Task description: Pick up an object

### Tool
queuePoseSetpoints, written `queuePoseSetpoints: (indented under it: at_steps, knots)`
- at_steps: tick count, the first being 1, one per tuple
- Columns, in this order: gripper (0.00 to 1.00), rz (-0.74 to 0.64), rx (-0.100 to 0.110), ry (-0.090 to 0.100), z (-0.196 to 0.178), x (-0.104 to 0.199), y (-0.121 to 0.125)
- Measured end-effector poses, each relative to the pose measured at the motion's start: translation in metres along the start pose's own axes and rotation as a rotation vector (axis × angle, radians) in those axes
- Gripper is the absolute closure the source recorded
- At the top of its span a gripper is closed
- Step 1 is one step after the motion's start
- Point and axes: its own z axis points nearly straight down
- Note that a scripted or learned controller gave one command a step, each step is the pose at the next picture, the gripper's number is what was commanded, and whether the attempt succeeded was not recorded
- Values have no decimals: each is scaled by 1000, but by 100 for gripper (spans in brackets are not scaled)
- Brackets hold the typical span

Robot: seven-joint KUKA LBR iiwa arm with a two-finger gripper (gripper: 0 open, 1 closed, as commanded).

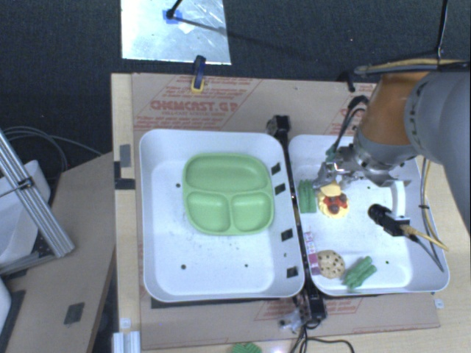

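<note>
Gripper (329, 176) directly above yellow toy food (333, 201) in right bin (419, 274); finger state unclear.

around my bench (221, 98), topped with brown printed cardboard, the floor (59, 50) is dark carpet. a shiny metal sheet (175, 19) lies on it beyond the far edge. to the left sits a tan table (81, 219) with aluminium rails (33, 204).
</note>
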Motion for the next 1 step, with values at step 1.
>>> queuePoseSetpoints:
  at_steps: [1]
  knots:
    - [100,-1,-7,0,-69,62,-14]
